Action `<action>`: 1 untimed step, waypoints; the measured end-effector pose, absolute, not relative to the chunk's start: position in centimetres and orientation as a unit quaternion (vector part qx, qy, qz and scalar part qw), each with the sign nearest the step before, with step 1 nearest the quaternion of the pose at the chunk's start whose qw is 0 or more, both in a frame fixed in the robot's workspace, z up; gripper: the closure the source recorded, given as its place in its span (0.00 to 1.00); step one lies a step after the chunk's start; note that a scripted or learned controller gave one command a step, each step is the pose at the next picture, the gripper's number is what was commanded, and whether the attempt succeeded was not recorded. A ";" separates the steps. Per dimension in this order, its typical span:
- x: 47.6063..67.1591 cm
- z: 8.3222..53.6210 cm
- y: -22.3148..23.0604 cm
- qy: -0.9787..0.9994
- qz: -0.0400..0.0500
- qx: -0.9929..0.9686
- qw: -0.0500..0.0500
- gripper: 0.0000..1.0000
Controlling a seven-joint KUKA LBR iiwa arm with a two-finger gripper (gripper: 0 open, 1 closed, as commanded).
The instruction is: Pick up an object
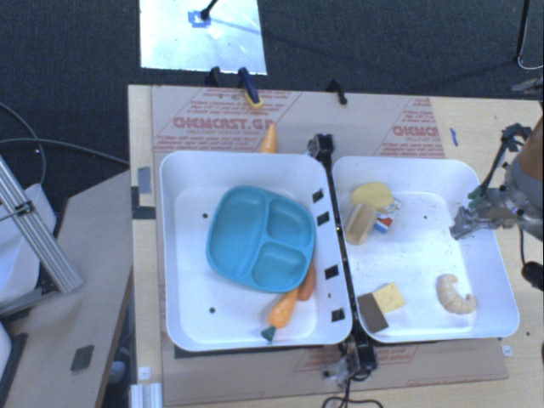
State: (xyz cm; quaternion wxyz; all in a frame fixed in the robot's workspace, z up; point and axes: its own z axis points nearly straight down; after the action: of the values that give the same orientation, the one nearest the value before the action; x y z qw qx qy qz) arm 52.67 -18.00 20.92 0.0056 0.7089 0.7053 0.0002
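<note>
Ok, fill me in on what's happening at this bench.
A grey robot arm reaches in from the right, its gripper low over the right white bin's right side, with nothing visibly held. That bin holds a pale curved shrimp-like toy, a yellow block beside a brown block, and a yellow and tan toy cluster. The left white bin holds a blue divided plastic plate lying over an orange toy carrot.

Dark carpet (408,24) (shiny sheet (202,24))
</note>
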 end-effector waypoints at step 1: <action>48.6 22.4 -12.6 0.710 0.001 0.705 0.000 1.00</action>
State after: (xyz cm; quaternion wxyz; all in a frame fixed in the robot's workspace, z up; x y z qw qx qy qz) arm 48.56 -12.58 22.42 -0.0003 0.7047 0.7095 0.0007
